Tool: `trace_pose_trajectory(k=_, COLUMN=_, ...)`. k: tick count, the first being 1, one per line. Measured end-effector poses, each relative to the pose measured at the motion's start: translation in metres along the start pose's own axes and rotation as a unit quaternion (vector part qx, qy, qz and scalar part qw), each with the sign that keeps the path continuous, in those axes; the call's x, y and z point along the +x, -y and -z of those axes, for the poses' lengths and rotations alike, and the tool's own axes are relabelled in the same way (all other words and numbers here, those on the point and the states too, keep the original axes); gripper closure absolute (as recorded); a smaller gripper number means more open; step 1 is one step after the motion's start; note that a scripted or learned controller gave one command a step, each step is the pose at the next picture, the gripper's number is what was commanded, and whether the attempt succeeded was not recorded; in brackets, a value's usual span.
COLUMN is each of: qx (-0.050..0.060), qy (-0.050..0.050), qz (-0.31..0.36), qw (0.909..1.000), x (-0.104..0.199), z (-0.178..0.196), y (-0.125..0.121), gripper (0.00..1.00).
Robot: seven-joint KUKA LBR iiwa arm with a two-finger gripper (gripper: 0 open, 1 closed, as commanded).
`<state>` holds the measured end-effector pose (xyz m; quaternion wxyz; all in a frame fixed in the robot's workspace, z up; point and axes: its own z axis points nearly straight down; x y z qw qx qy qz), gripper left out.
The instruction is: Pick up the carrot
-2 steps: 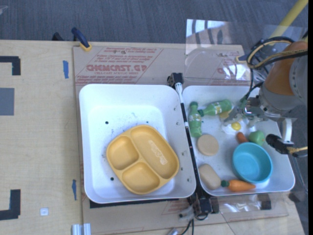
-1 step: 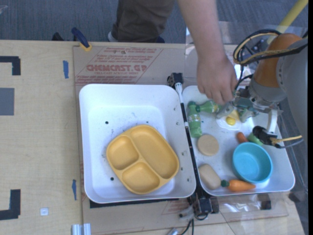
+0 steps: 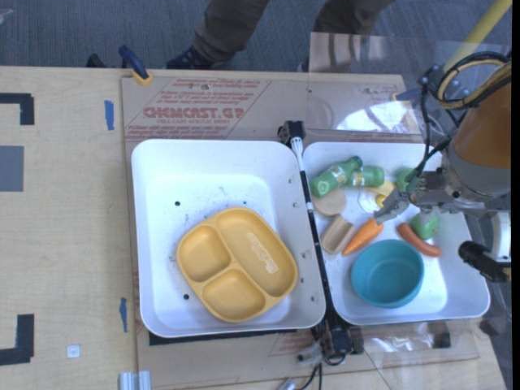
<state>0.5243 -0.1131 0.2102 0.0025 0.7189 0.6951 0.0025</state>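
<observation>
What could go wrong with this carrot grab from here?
The carrot lies crowded: a tan piece at its tip and the blue bowl just below, so closing fingers may catch those instead. The gripper sits above the carrot's upper end, not its middle, so the carrot may pivot or slip out.

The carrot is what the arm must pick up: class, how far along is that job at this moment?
Done: the arm has reached over the right bin, and the gripper sits just above and right of the carrot. In hand: nothing visible; the carrot lies flat on the bin floor between the tan piece and the blue bowl. Left: closing on the carrot and lifting it.
</observation>
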Motion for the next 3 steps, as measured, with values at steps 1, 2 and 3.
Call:
trace_pose_trajectory(k=1, qx=0.000, qy=0.001, qz=-0.016, qw=0.9999, x=0.016, z=-0.112, y=-0.027, gripper=0.00)
trace_pose_trajectory(k=2, qx=-0.011, qy=0.002, qz=-0.017, qw=0.9998, x=0.014, z=-0.092, y=-0.033, gripper=1.00)
trace_pose_trajectory(k=3, qx=-0.005, qy=0.001, qz=0.040, qw=0.9992, x=0.013, z=-0.118, y=0.041, gripper=1.00)
